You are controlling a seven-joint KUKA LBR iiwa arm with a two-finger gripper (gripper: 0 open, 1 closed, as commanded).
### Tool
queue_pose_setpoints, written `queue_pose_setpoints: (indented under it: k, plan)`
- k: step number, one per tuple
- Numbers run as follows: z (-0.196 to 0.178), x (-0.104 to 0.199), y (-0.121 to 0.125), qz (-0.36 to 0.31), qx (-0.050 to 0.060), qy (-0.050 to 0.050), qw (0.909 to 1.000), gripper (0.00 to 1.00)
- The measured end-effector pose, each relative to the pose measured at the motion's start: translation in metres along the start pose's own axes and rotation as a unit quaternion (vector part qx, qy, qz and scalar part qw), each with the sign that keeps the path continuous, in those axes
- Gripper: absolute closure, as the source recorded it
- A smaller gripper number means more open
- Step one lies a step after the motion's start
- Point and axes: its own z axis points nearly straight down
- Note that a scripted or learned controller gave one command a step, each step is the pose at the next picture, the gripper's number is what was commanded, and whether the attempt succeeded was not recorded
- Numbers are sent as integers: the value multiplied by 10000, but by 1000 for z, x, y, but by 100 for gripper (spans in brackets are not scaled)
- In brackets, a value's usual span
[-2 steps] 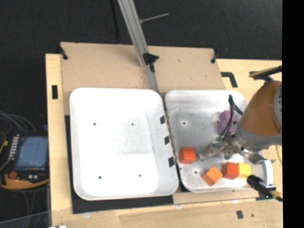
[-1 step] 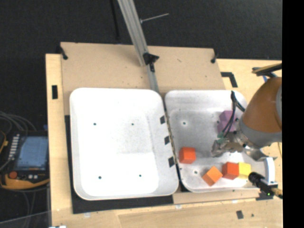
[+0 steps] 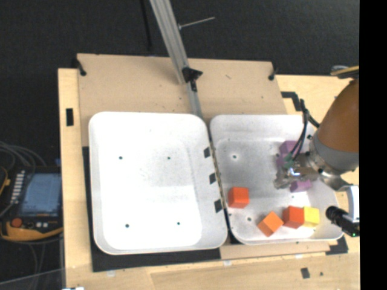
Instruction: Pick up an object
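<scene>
So the grey arm with the orange band (image 3: 340, 122) reaches in from the right, and its tool (image 3: 289, 175) is low over the right-hand shallow white bin (image 3: 254, 128), parked right on a purple object (image 3: 289, 150) near the bin's right side. Purple shows both above and below the tool, so it's on top of or around that piece, but I honestly can't tell whether the tool is clenched or released, or whether it's actually got hold of anything.

The rest of the stuff sits closer to the front edge of the same bin: a small orange-red cube (image 3: 239, 196) near the left wall, then a row along the bottom — an orange block (image 3: 271, 222) turned at an angle, a red block (image 3: 293, 216) just beside it, and a yellow block (image 3: 311, 215) touching the red one. They're all apart from the tool.

The left-hand white bin (image 3: 148, 180) sits beside it on the wooden tabletop (image 3: 175, 77), with a slanted metal rail (image 3: 172, 35) running down toward the gap between the bins.
</scene>
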Motion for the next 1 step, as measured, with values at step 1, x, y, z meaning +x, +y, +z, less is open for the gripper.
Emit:
queue_pose_setpoints:
  k: [1]
  plan:
    - [-53,-1,3,-3,-3,-1,10000,100]
